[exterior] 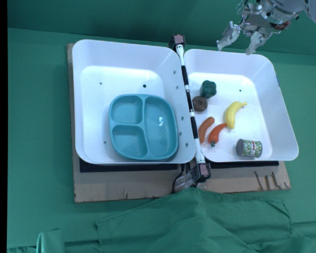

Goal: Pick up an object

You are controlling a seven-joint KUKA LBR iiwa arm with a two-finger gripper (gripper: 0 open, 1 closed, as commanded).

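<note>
My gripper (236, 44) hangs high over the back edge of the right bin (276, 125), open, with nothing between its fingers (224, 40). Below it in that bin lie a dark green broccoli piece (208, 88), a brown round piece (200, 104), a yellow banana (232, 113), a red-orange sausage (205, 129), an orange carrot (217, 133) and a small can on its side (249, 148). All of them rest apart from the gripper.
The left bin (95, 62) holds a teal divided plate (142, 126). A rod with clamps (187, 96) runs between the bins. Green cloth (200, 220) is bunched at the front below the cardboard base (121, 186).
</note>
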